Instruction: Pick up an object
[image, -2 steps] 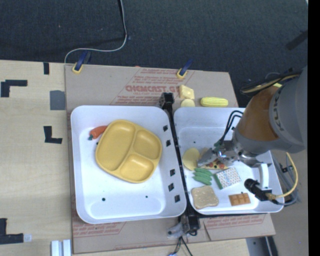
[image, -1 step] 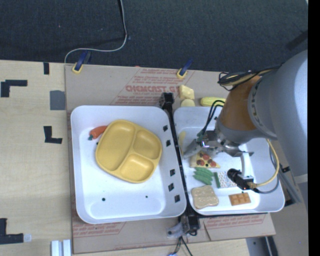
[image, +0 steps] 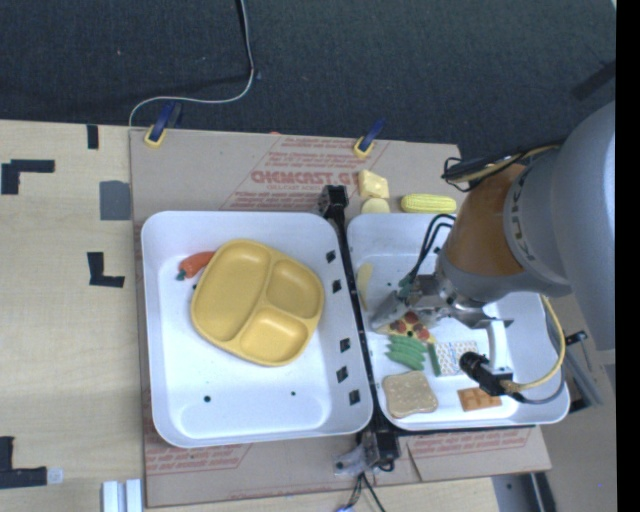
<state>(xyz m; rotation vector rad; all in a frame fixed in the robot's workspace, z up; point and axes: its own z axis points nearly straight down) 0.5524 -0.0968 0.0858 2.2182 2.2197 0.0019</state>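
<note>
The grey arm with its orange band reaches in from the right and bends down over the right white bin. Its two-finger gripper sits low in the left half of that bin, close to the black divider strip where the two bins meet. Whether the gripper is open or closed cannot be told from here; its tip is small, dark and partly lost against the clutter.

Just to the right of the gripper tip lies a small red and yellow cluster of toy food. Touching that cluster on its lower side is a green ridged toy vegetable. Further from the divider than the green piece is a white speckled flat piece, and below the green piece rests a tan slice of toy bread. A small orange wedge lies to the right of the bread, near the bin's lower rim.

On the far side of the divider, the left white bin holds a yellow plastic divided plate, with an orange toy carrot tucked at its upper left edge.

Above the right bin, on the cardboard, lie a yellow toy corn cob and a pale yellow block.
</note>
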